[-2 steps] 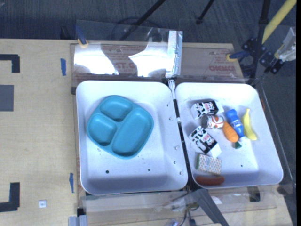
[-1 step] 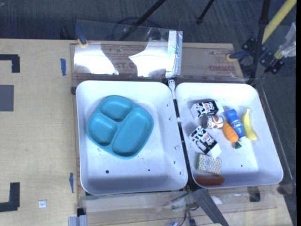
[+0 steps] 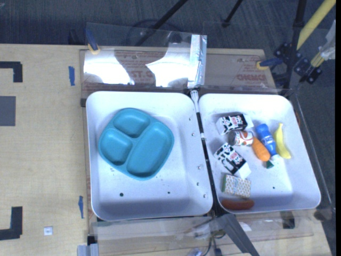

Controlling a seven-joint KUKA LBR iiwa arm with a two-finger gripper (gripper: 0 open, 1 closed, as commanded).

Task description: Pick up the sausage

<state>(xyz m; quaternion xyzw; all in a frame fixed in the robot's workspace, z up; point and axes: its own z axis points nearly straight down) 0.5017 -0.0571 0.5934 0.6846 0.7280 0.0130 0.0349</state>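
1. I see the sausage [image 3: 237,203] in the right bin [image 3: 298,188], lying crosswise against the near wall, close to the near-left corner.
2. A small patterned packet [image 3: 237,185] sits just behind it, touching or almost touching; I cannot tell which.
3. Further back lies a black-and-white carton [image 3: 230,156], tilted, with a white scrap under its near end.
4. Beyond that is a red-and-white can [image 3: 244,137] on its side, and a second black-and-white carton [image 3: 232,122] near the back.
5. To the right of these lie a carrot [image 3: 260,149], a blue bottle [image 3: 265,136] and a banana [image 3: 282,141], side by side and well apart from the sausage.
6. The bin floor to the sausage's right is bare white.
7. The left bin [image 3: 106,196] holds a blue divided plate [image 3: 137,143], across the divider from the sausage.
8. The sausage is dark and low against the rim, so its near side is hard to make out; the bin wall may hide part of it.
9. A small green bit [image 3: 269,164] below the carrot is too small for me to identify.
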